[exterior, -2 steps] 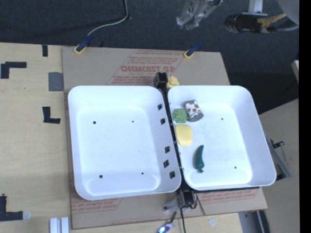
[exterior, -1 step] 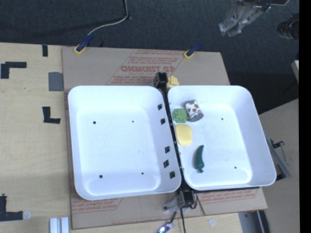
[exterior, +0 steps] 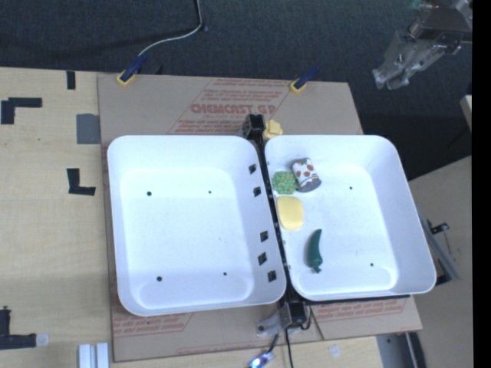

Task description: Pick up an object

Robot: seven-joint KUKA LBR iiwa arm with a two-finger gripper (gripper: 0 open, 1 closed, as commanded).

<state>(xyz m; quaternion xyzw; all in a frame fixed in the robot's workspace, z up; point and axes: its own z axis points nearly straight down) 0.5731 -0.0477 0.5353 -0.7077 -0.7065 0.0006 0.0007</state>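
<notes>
Pincer (exterior: pixel 399 73) parked upper right of frame, grip state can't tell; green pepper (exterior: pixel 314 251), yellow piece (exterior: pixel 291 213) bunched along right bin's (exterior: pixel 383 282) left wall, awaiting pick.

The gripper (exterior: pixel 393 73) is hanging high at the upper right, well apart from both bins. In the right bin (exterior: pixel 383 274), near its left wall, a green knobbly piece (exterior: pixel 284 182) is lying beside a red-spotted white object (exterior: pixel 306 175), a yellow piece (exterior: pixel 291 213) just below them, and a dark green pepper (exterior: pixel 314 251) lower still. The left bin (exterior: pixel 184 282) is sitting alongside on the worktop (exterior: pixel 46 205).
</notes>
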